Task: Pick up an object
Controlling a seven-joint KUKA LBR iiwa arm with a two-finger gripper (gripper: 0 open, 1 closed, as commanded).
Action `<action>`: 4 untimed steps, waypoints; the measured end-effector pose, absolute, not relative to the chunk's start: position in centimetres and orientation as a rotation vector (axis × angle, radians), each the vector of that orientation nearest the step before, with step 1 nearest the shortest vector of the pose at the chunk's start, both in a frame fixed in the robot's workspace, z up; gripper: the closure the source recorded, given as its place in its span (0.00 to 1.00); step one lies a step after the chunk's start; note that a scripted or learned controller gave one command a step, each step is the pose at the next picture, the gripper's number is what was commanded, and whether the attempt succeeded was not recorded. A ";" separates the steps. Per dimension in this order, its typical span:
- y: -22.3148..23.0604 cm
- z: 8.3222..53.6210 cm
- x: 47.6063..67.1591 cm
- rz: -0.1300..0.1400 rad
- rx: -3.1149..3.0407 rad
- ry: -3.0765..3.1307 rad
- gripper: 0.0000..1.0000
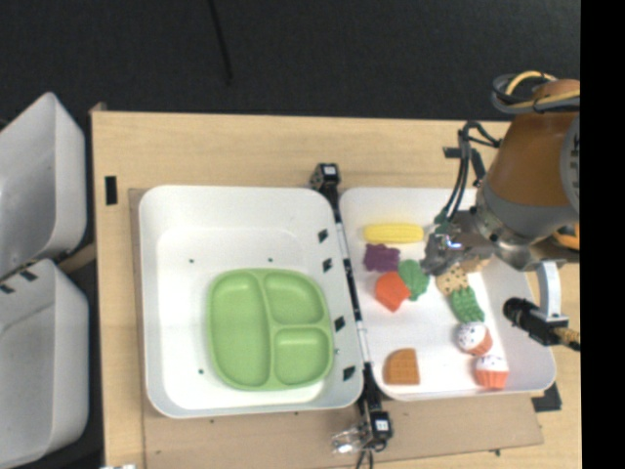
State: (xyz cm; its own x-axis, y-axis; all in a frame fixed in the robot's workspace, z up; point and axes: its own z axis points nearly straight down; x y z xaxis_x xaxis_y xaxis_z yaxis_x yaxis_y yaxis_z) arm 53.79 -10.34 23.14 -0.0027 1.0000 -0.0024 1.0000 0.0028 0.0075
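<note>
The right bin holds several toy foods: a yellow corn cob, a purple piece, an orange-red piece, a green piece, a tan holed block, a green pickle, a white ball, a cupcake and a brown waffle. My gripper hangs low over the bin's middle, between the corn cob and the tan block, just right of the green piece. Nothing is visibly between its fingers.
The left bin holds a light green divided plate. A black divider with clips runs between the bins. The arm's orange and grey body overhangs the right bin's far right corner.
</note>
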 end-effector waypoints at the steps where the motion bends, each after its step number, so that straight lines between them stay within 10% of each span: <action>1: -10.5 24.1 53.9 0.001 2.214 2.226 1.00; 4: -3.3 25.2 68.7 0.007 2.213 2.222 1.00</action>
State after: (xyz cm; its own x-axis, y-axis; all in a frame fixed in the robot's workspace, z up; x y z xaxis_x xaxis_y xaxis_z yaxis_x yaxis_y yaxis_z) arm 68.69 -3.29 25.22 -0.0043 1.0000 -0.0010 1.0000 0.0043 0.0070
